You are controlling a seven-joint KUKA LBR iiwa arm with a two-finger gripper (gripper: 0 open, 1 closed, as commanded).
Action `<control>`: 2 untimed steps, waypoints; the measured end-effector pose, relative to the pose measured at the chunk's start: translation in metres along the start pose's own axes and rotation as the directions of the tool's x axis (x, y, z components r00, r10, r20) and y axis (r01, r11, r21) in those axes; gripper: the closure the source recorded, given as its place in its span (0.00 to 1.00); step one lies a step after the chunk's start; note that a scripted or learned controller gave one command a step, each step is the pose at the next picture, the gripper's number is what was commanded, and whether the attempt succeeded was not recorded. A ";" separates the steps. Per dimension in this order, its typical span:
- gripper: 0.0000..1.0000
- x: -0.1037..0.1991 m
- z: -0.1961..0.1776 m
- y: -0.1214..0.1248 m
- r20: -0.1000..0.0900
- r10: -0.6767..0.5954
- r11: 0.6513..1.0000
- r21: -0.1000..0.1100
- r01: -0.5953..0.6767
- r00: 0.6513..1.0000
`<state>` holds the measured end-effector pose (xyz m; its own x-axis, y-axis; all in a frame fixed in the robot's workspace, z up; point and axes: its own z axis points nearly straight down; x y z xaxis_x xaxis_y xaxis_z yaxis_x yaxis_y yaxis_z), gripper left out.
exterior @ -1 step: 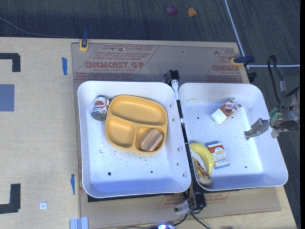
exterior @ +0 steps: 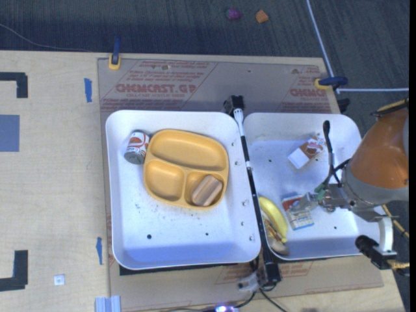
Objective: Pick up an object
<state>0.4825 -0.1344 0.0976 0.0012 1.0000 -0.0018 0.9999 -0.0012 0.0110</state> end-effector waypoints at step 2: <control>1.00 0.033 -0.004 0.004 0.014 0.007 1.000 -0.017 -0.006 1.000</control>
